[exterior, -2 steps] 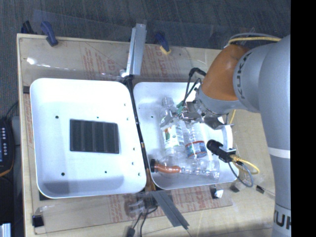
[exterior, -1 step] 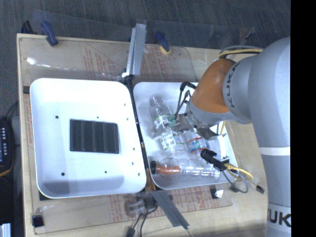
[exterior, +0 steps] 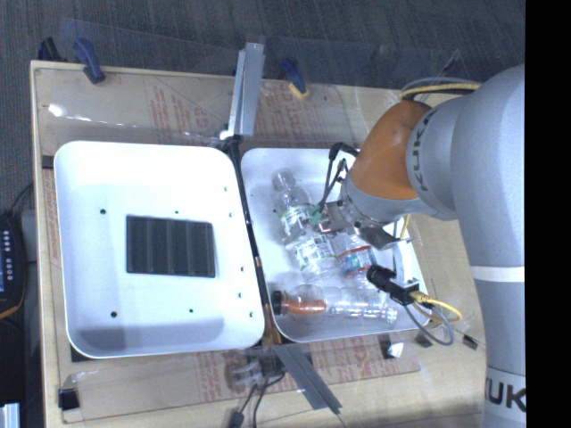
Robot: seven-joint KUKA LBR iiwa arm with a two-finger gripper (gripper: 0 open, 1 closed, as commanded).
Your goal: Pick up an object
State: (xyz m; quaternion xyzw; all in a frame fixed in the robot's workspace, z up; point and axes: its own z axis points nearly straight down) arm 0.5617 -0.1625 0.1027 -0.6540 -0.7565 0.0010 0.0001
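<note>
The arm [exterior: 446, 141] reaches in from the right and bends down over the right bin [exterior: 259, 172], because that is where all the objects lie. The left bin [exterior: 80, 176] holds only a dark ribbed panel [exterior: 170, 246] in its floor, so there is nothing to pick there.

The end effector [exterior: 337, 221] sits low among the clutter, with the orange band [exterior: 388, 163] and wrist directly above it. That bulk hides the tip from the overhead camera, so whether it is wide, narrow or holding anything cannot be told from here.

The objects are clear plastic bottles. One bottle [exterior: 290, 203] lies along the bin's left-centre, its cap toward the far wall. A second bottle [exterior: 312, 253] lies just beside it, near the end effector. A third, with an orange cap [exterior: 308, 307], lies along the near wall (probably rolled there, since the floor curves up at the edges). A labelled piece [exterior: 354, 261] shows red and blue just below the wrist.

Judging by the pose, the try is aimed at the cluster in the middle of the bin. Clear, round bottles are likely to slip or roll aside, so a grasp here is not yet certain.

The bins rest on a worktop [exterior: 134, 96] under clamped clear sheeting, which keeps them from shifting.
</note>
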